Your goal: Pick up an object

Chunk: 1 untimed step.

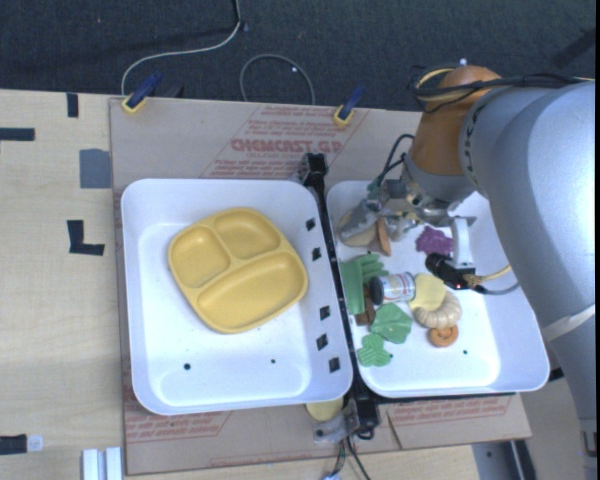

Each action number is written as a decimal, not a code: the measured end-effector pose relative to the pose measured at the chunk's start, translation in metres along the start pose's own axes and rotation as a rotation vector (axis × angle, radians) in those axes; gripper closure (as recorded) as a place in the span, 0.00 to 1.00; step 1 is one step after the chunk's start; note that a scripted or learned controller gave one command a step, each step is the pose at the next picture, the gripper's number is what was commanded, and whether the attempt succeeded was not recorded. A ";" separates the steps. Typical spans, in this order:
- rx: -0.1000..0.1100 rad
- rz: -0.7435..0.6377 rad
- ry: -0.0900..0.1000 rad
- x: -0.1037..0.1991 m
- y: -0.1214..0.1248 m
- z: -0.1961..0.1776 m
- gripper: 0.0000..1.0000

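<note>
The claw [380, 218] hangs low at the right bin's [515, 353] far-left corner, its grip unreadable; the toy clutter [405, 303] lies just nearward, toward the camera

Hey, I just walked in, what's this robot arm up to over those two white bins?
The grey arm's gripper is down at the far end of the right bin, by a brown piece in a pile of small toys. Whether it has hold of anything cannot be told. The left bin holds a yellow divided plate.
</note>
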State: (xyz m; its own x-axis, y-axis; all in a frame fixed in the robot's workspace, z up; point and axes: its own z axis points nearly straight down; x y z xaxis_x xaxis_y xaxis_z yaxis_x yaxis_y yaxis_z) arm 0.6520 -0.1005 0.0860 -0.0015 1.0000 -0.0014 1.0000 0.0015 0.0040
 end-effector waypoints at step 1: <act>0.000 0.000 -0.001 0.000 -0.001 -0.010 1.00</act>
